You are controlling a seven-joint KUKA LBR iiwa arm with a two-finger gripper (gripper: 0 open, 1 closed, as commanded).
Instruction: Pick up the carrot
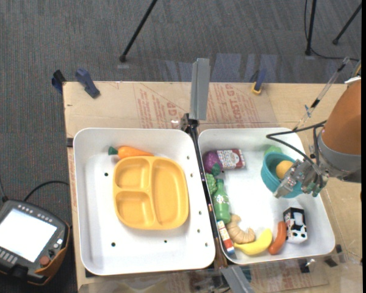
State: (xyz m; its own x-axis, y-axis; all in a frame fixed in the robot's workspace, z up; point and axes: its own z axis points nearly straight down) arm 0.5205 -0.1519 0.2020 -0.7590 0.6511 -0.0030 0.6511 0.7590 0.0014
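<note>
Both bins are white: the left bin and the right bin. In the left bin, the carrot is orange with a green top, and the divided plate is yellow. In the right bin, the bowl at the far right is teal with something yellow-orange inside. The packet is dark pink, the bottle green, the banana yellow, the croissant tan, the sausage red-orange. The small carton is black and white in patches. The bench is brown cardboard with red lettering. The arm shows orange above grey; the gripper is grey.
</note>
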